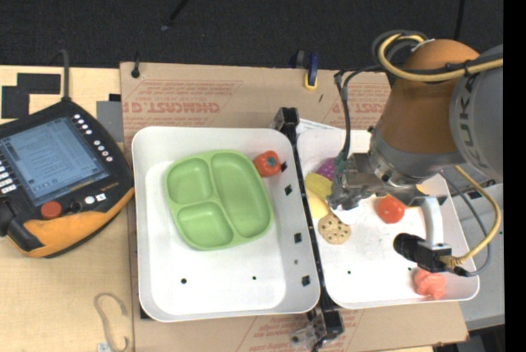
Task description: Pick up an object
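Observation:
My gripper (pixel 340 196) is low in the right bin (pixel 370 294), at its left side, under the grey and orange arm. It stands right over a yellow piece (pixel 316 185) and next to a purple piece (pixel 327 169). A round tan cookie with dark dots (pixel 333 229) lies just below it. A red piece (pixel 390 210) lies to its right, partly covered by the wrist. A pink piece (pixel 429 284) rests near the bin's front right corner. Nothing visibly hangs from the gripper.
The left bin (pixel 164 276) holds a green divided plate (pixel 219 199) and a small red-orange fruit (pixel 267 164) by the plate's far right corner. A pendant with a screen (pixel 57 169) lies left of the bins. A black divider (pixel 300 210) separates the bins.

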